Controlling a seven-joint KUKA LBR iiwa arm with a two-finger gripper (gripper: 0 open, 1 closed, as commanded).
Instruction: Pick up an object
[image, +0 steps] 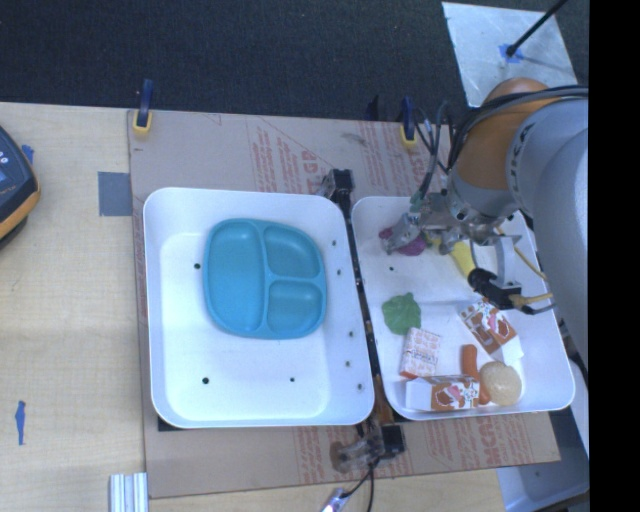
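**Colours and patterns across worktop and bins**

Pale wood tone is seen on the worktop (70, 330), with a brown cardboard sheet (260, 150) printed in faded red lettering. Both bins are white: the left bin (180, 390) is dotted with small black holes, and a turquoise divided plate (265, 277) is carried in it. In the right bin (545, 395) a green leafy piece (402, 312), a purple item (404, 241), a yellow item (461, 256), a red-and-white patterned packet (421, 351), an orange-and-white wrapper (487, 325), an orange-red carton (452, 393), an orange stick (469, 358) and a beige round piece (500, 383) are found. The arm (550, 140) is coloured grey with an orange band (497, 135). Blue-and-yellow clamps (144, 108) are noted at the cardboard's far edge.
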